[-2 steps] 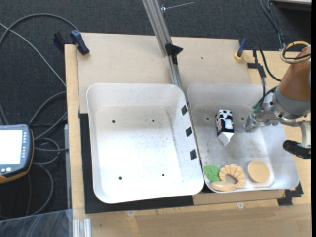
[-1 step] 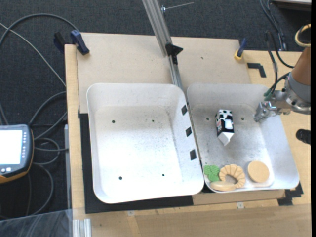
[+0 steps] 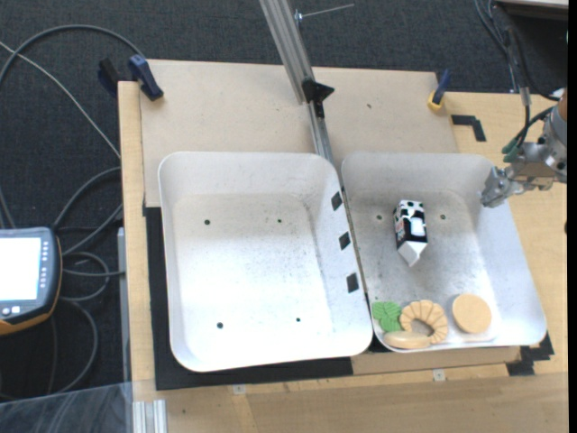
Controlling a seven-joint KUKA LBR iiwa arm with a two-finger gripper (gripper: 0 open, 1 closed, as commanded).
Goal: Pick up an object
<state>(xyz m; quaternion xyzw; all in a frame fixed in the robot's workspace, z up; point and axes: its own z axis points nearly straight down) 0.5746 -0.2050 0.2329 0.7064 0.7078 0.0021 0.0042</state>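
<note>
- the milk carton (image 3: 411, 230) lies on its side mid right bin (image 3: 505, 269), well apart from the rest; you aim there and close across its narrow sides.
- your gripper (image 3: 495, 190) hovers at that bin's far right rim; you cannot tell its state.
- a croissant (image 3: 424, 321), round cookie (image 3: 471, 313) and green piece (image 3: 387, 314) crowd the near wall.
- the left bin (image 3: 180, 242) sits alongside.

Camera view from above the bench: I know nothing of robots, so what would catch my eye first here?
Two shallow white bins sit side by side; the left bin has nothing lying in it. In the right bin a black-and-white milk carton lies near the middle, and a green piece, a croissant and a round cookie line its near edge. The robot's hand hangs at that bin's far right corner.
</note>
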